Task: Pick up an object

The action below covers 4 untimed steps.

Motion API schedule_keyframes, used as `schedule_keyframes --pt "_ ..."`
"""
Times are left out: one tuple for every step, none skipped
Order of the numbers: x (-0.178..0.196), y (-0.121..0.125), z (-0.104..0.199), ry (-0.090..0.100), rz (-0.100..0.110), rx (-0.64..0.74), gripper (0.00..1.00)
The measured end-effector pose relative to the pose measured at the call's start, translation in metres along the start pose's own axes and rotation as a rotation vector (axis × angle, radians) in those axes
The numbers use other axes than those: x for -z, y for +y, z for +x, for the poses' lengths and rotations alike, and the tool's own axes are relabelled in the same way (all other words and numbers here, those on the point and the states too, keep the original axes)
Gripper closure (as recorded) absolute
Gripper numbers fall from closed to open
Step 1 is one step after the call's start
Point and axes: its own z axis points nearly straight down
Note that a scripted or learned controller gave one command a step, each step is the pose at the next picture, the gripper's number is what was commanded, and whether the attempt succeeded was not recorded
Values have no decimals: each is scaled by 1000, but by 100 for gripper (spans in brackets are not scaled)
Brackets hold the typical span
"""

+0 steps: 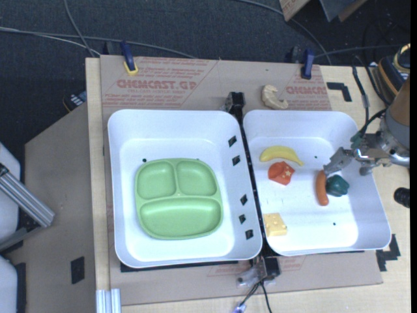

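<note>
Closest to the lens is the flat, cardboard-brown counter (pixel 169 276), printed with faded red lettering along its far side, and on it sit two shallow white plastic bins with rounded corners and smooth, slightly glossy walls. One object lies in the left bin (pixel 120 175): a pale green plastic plate (pixel 178 198), matte and rounded, divided into three compartments, two small ones at the back and one long one at the front. Five small toy foods lie in the right bin (pixel 365 230). A pale yellow block of cheese (pixel 274 224) with squared edges sits at the front left corner. Farther back, a curved yellow banana (pixel 281 154) lies just behind a lumpy red strawberry (pixel 281 173), the two nearly touching. To their right, a slim orange carrot (pixel 322 189) lies lengthwise, and a rounded dark green piece (pixel 337 186) sits against its right side; what food it is I cannot tell. My jaws hang over the bin's right half, just above and behind that green piece, and whether they are wide or narrow I cannot tell; nothing shows between them. Behind the right bin, a single knobbly beige object (pixel 275 96) rests on the counter, and two clamps (pixel 129 61) grip the counter's far edge.
</note>
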Motion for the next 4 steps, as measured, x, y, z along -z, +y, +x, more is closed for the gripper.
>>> schedule_keyframes --pt "-46 5 -6 0 -2 0 0" --pt "-92 6 -9 -7 -13 0 0" --pt "-82 6 -8 -4 -13 0 100" --pt "-22 12 -2 -4 -13 2 100"
